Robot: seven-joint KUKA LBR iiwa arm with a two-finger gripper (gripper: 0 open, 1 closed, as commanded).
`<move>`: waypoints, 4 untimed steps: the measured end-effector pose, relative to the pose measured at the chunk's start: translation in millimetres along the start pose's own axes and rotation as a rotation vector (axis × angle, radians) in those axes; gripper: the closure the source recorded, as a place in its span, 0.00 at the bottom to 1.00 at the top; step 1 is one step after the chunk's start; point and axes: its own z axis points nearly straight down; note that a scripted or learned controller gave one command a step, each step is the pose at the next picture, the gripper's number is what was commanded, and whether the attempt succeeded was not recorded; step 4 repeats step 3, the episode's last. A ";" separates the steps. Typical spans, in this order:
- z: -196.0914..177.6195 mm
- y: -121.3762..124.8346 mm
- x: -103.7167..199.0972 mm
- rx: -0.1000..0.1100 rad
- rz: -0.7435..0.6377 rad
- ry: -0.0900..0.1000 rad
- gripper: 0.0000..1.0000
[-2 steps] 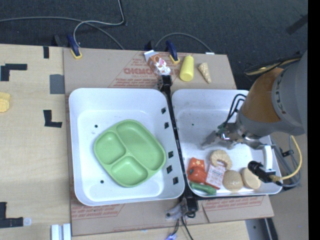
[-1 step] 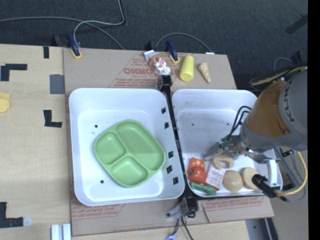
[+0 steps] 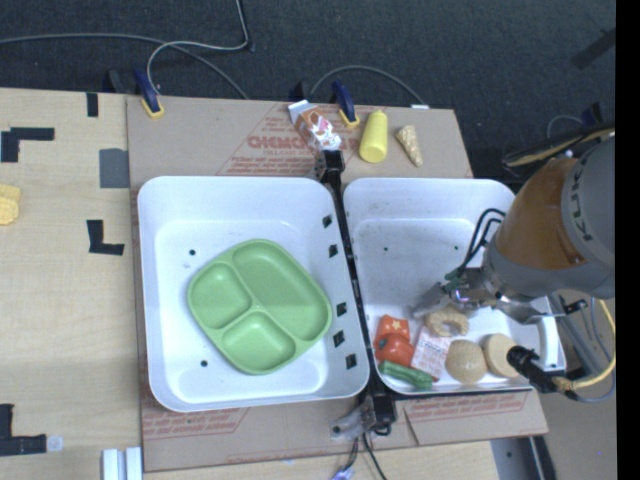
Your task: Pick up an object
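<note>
Down in the right bin [image 3: 400,203] the end effector [image 3: 447,300] is low over the cluster of play food at the near edge; the arm [image 3: 545,230] comes in from the right, its orange band and grey body covering much of that bin's right side; I cannot tell how the end effector stands, since the metal tip is small and dark against the wrist, and nothing can be seen gripped in it. Just beside it lies a pale ring-shaped piece [image 3: 446,322], perhaps a doughnut, and that looks the likeliest target, being nearest the tip; whether tip and ring touch, I cannot say. Below sit a red piece [image 3: 392,338], a pink-and-white packet [image 3: 431,352], a green pod [image 3: 406,374], and two tan rounds [image 3: 466,360] pressed together toward the corner; packed this tight, a clean grasp looks awkward. Over in the left bin [image 3: 160,268] a green divided plate [image 3: 260,304] lies flat, well apart from the action. Beyond the bins, on the cardboard-covered table [image 3: 200,133], a yellow bottle [image 3: 374,135], a cone-like piece [image 3: 410,145] and a small carton [image 3: 314,125] stand out of play; the far-right round is partly hidden by cabling and the arm's housing.
</note>
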 end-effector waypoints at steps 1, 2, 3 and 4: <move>-88.0 40.8 63.7 0.007 -0.001 0.004 1.00; -124.2 58.7 93.0 0.007 -0.001 0.003 1.00; -104.9 76.3 130.0 0.009 0.000 0.003 1.00; -104.9 76.3 130.0 0.009 0.000 0.003 1.00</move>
